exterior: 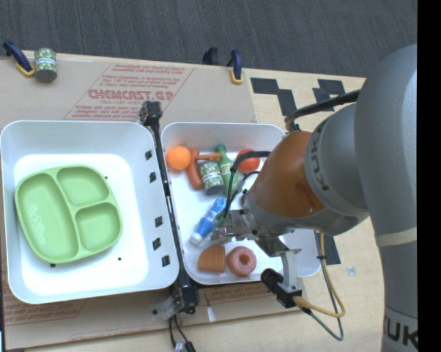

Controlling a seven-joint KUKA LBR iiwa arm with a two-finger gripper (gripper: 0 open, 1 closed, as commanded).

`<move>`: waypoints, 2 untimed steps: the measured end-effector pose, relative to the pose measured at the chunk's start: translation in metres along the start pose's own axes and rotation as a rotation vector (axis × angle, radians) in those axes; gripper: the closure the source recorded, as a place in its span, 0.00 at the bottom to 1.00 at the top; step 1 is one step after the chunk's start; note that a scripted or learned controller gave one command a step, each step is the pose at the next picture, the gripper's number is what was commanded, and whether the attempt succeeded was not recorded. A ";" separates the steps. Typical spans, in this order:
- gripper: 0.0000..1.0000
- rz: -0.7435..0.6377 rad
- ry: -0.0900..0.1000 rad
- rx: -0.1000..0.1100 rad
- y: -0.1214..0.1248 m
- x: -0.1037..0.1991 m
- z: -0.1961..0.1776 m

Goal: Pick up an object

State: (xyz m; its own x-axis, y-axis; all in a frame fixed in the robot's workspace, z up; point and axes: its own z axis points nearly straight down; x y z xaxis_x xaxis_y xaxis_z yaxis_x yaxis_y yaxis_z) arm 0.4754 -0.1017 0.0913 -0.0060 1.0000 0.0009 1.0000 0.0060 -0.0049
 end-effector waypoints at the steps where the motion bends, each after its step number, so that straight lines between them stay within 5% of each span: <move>1: 1.00 -0.007 0.000 -0.001 0.001 0.000 -0.010; 2: 1.00 0.002 -0.003 -0.007 0.001 -0.075 -0.127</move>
State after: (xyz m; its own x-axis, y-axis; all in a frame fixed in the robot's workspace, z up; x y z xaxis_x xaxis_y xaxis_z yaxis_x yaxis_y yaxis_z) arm 0.4773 -0.1763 0.2184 -0.0044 1.0000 -0.0018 1.0000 0.0044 0.0017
